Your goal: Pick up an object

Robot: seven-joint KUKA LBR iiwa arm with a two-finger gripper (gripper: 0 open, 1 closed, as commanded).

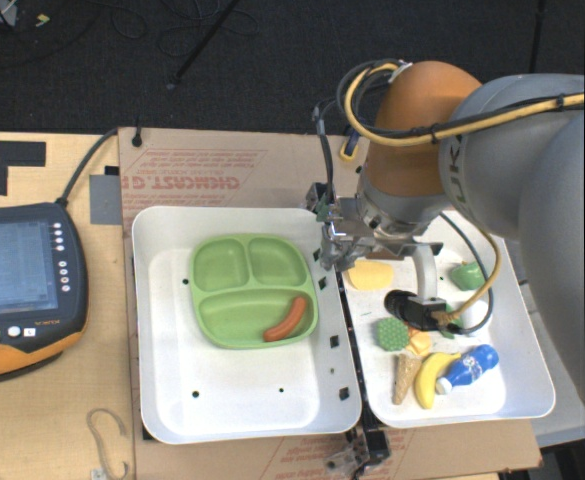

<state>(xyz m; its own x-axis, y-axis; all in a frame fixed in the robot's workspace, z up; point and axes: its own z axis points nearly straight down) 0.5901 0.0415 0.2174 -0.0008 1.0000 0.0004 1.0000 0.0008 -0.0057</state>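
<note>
Hand at the bins' divide
The hand is seen between the bins at centre frame; its opening cannot be told. A sausage is laid on the left bin's green tray, a banana in the right bin.

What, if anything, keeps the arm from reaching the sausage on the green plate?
Probably nothing, so likely yes. The sausage lies uncovered in the largest compartment of the green plate with nothing else beside it, and the gripper hangs close by, just off the plate's right rim.

Robotics laboratory bench.
A teach pendant lies at the bench's left edge; loose cables trail beyond its far edge.
</note>
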